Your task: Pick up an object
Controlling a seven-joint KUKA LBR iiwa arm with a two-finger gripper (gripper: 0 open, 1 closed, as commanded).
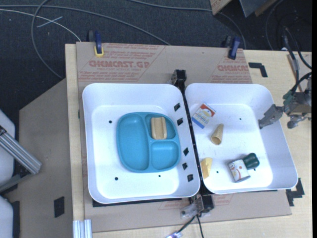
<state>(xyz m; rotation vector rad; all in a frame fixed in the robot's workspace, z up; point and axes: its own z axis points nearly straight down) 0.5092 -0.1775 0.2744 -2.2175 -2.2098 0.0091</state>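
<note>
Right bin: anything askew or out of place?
One oddity: the yellow piece in the right bin lies against the wall beside the divider, not flat on the floor like the cone. Nothing looks spilled or damaged.

Even, bright overhead light washes the two white bins (94, 133) nearly flat, with only soft, short shadows under their contents. The whole view is slightly soft and grainy, the dark floor (39, 33) dim.

The counter is carrying two bins (94, 133) (277, 148), one blue tray (133, 148), one wooden block (158, 128), two cones (217, 134) (206, 167), two cartons (203, 116) (238, 171), one green cap (251, 160), two clamps (98, 42) (234, 47).
</note>
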